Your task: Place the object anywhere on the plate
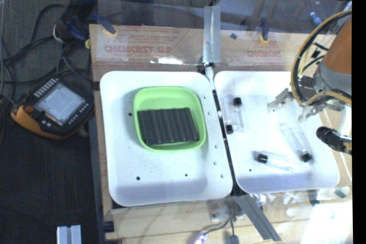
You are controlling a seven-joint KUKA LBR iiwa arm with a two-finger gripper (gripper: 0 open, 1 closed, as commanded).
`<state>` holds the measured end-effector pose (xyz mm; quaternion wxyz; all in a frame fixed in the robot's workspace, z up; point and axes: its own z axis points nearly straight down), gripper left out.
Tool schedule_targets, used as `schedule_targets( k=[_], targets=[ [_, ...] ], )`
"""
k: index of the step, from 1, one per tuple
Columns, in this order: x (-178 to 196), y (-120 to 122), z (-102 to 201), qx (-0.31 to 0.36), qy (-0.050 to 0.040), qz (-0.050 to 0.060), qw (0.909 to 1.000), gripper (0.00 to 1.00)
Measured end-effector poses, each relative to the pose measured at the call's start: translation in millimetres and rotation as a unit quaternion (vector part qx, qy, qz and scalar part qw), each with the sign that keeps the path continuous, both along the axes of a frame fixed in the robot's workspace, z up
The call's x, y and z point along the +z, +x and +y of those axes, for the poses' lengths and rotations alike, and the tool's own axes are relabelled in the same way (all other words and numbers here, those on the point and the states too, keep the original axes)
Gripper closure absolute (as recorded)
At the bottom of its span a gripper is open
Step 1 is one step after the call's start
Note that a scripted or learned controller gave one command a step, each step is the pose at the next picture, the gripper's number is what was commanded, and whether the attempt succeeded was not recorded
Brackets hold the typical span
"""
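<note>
A green plate (144, 101) sits in the left bin (117, 140). A dark grey ribbed slab (167, 126) lies flat on the plate and covers most of its floor. My gripper (294, 104) hangs over the back right part of the right bin (254, 86), far from the plate. Its fingers (279, 99) are spread open with nothing between them. Below it lie clear tubes with black caps: one (237, 112) near the bin divider, one (274, 162) toward the front, one (297, 142) just under the gripper.
A small black piece (229, 128) rests against the divider between the bins. The arm's yellow and black cables (303, 60) loop above the right bin. A teach pendant (52, 107) lies on the floor at left.
</note>
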<state>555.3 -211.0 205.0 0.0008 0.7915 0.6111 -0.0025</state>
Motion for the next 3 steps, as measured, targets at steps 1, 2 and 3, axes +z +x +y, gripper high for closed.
schedule_targets(
  k=[1,2,3],
  targets=[
    [95,-57,12,-0.066,0.0008,0.0,0.9978,0.0],
    [173,-41,3,-0.141,0.0001,-0.001,0.9899,0.0],
    [204,-25,-2,-0.215,0.0,-0.001,0.9767,0.0]
  ],
)
